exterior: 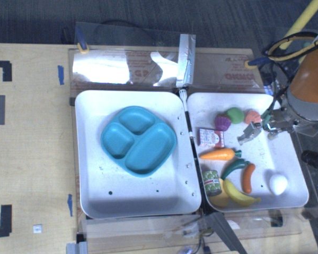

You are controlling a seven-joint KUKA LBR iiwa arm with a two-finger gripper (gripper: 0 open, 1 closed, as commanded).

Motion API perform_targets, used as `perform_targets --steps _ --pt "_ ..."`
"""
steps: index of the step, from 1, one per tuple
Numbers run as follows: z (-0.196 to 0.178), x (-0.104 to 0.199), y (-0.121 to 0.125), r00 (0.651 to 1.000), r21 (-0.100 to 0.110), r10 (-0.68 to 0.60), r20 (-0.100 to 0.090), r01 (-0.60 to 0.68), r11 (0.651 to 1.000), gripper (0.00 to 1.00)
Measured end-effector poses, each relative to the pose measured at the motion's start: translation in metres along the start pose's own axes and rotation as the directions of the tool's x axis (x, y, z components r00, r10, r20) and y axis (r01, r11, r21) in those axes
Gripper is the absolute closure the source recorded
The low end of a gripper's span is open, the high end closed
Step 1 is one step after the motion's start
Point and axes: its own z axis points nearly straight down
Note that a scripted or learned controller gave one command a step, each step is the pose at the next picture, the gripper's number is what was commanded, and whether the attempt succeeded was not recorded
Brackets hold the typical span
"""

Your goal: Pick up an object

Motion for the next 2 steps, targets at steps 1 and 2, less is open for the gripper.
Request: perform_targets --steps 1,2 --pt "-0.008 -0.0021 0.0004 1.0 0.001 0.002 0.002 -0.002 1.0 1.0" --pt "-0.0077 -0.0022 0.0003 1.0 0.002 0.002 0.001 -0.002 1.0 0.0"
